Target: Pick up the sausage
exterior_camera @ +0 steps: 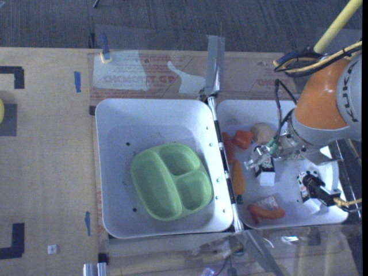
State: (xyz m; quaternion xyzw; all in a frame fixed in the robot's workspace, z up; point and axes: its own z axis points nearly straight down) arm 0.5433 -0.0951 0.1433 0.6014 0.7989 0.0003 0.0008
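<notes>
The worktop is a light wooden surface. It carries blue tape marks, black corner markings on its left side, and a clear plastic sheet taped down behind the bins. Beyond the far edge lies dark grey carpet.

Two shallow white bins sit side by side, touching along a shared edge. The left bin contains a green divided plate with three compartments, placed flat slightly below centre. The right bin contains several small food items.

The sausage lies flat near the front edge of the right bin. It is reddish-orange. Its long axis runs roughly left to right across the view, parallel to the front wall of the bin, with a slight downward tilt to the left. A pale wrapped item lies just behind it, touching or nearly so.

Further items in the right bin: an orange carrot-like stick lying along the left wall, a red piece, and a tan rounded item toward the back.

The arm enters from the right. The end effector hangs over the middle of the right bin, above a small white block. It sits behind the sausage and apart from it. Whether its fingers are spread or pressed together cannot be determined.
</notes>
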